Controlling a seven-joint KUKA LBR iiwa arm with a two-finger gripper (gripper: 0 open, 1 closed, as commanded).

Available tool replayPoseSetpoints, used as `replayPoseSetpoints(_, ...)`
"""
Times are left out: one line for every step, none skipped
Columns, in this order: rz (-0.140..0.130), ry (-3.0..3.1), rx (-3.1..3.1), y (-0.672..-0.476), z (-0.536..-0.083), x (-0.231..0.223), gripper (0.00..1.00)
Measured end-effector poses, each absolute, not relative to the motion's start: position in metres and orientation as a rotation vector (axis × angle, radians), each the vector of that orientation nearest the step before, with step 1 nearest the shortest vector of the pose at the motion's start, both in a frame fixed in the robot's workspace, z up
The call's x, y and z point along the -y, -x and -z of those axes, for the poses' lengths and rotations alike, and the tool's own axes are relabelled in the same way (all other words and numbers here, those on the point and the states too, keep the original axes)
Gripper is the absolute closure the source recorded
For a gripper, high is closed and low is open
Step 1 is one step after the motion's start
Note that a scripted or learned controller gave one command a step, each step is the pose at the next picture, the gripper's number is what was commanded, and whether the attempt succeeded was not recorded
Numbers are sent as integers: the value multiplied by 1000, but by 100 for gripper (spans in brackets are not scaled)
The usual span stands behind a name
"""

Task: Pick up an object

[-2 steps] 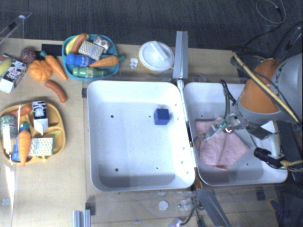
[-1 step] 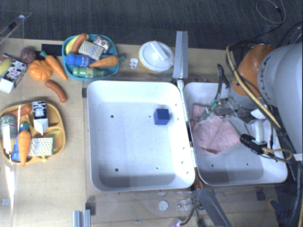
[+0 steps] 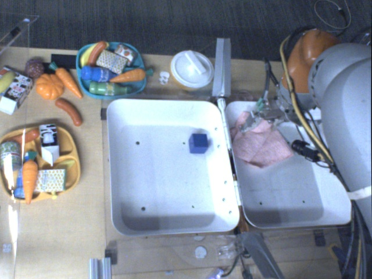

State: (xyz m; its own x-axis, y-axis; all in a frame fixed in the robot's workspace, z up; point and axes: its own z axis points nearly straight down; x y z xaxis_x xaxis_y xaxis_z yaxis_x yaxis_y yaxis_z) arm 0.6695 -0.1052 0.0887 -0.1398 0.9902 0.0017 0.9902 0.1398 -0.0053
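Two bins (image 3: 116, 156): one cube (image 3: 199, 142), one cloth (image 3: 261, 144).

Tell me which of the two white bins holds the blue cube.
The left bin, the one farther from the arm, holds the blue cube. The right bin holds a pink cloth instead.

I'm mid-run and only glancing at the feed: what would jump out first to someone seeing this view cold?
Probably the small dark blue cube, alone on the floor of the left white bin, toward its upper right. Next, the crumpled pink cloth in the upper left of the right white bin, with the grey arm's gripper at the cloth's top edge. Colourful toy food in the yellow tray lies at far left.
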Motion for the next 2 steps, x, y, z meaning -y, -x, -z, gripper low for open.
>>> replayPoseSetpoints(14,1995,2443,-581,-91,106,0)
replayPoseSetpoints(13,2051,2397,-638,-90,127,0)
